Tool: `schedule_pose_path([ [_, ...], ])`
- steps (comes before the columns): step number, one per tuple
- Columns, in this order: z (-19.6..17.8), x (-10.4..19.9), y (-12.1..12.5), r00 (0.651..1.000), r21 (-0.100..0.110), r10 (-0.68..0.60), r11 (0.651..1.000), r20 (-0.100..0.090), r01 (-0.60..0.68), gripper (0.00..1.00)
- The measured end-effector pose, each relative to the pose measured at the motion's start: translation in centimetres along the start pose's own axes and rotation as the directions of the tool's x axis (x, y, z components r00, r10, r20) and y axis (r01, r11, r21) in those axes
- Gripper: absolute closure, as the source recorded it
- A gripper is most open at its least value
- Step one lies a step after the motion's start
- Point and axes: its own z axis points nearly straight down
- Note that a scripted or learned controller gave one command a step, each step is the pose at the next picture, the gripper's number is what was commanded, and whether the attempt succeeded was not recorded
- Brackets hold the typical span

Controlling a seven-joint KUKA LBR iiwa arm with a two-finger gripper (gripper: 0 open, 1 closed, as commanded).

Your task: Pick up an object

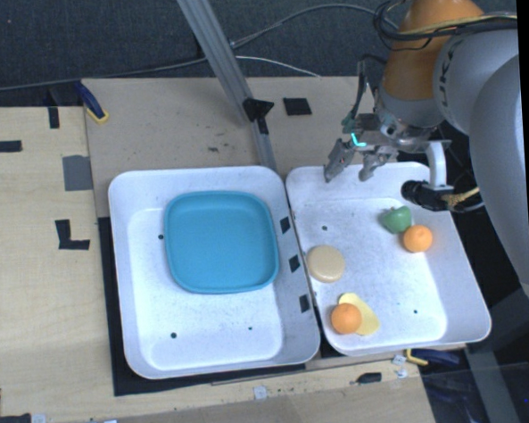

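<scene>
We see our gripper (351, 166) spread open above the right bin (450, 324), grasping nothing. A green object (395, 218) lies nearby.

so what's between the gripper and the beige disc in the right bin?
Bare white bin floor between gripper and beige disc, per the camera view.

even overhead light, soft shadows, slight blur, mild glare on the white bins (379, 338).
</scene>
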Motion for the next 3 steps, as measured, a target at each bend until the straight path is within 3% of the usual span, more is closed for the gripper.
schedule_pose_path([
  [1, 0.0, 0.0, 0.0, 1.0, 0.0, 0.0, 1.0, 0.0, 0.0, 0.0],
  [3, 11.0, -0.6, -0.9, 1.0, 0.005, 0.0, 1.0, 0.0, 0.0, 0.0],
])
